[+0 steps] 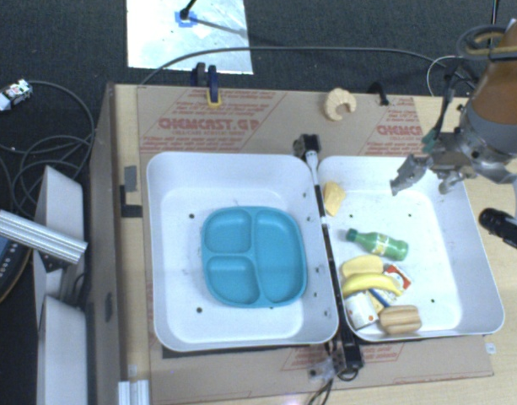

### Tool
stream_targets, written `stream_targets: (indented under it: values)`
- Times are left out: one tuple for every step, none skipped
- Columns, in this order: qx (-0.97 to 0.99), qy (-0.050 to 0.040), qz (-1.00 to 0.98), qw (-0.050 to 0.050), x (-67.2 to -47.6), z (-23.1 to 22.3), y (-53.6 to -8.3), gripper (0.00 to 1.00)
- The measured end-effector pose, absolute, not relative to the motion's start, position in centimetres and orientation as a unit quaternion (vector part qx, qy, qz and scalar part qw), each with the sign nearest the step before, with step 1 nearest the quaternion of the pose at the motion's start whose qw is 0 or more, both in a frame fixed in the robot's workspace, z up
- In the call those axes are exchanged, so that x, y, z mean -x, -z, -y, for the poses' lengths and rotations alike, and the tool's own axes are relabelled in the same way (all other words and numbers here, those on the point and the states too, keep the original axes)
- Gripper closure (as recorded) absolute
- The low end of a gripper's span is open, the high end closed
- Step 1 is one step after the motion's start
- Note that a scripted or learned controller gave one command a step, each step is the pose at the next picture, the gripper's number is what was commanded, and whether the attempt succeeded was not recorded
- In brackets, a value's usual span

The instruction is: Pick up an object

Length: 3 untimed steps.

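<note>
- The gripper (427, 177) hangs over the far edge of the right bin (477, 268), near that bin's far right corner, with the grey arm and its orange band rising toward the right edge of the surface (266, 112).
- Its fingers (406, 175) stand apart, one to the left and one to the right, with nothing between them.
- The green bottle (378, 243) lies on its side near the middle of the right bin, nearer than the fingers and to their left, well apart from them.
- Two bananas (365, 275) lie just beyond the near left corner of that bin, touching a small red and white packet (396, 278).
- A bread roll (400, 319) and a white cup (361, 310) sit at the near edge.
- A yellow wedge (333, 197) rests against the left wall, near the far left corner.
- The left bin (169, 226) carries a blue divided plate (253, 256) at its middle.
- A pale croissant-like piece (341, 103) lies on the surface beyond the bins.
</note>
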<state>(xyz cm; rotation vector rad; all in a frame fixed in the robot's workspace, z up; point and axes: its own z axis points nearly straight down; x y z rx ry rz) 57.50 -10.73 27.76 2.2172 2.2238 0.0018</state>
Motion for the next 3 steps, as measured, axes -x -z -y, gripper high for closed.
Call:
stream_targets:
  values:
    - [-0.707, 0.0006, -0.707, -0.001, -55.9, 14.6, -14.2, 0.0]
    - [-0.706, -0.0003, -0.708, 0.0, -57.5, 11.2, -11.6, 0.0]
    - [-0.707, -0.0049, -0.707, 0.009, -58.1, 9.5, -9.2, 0.0]
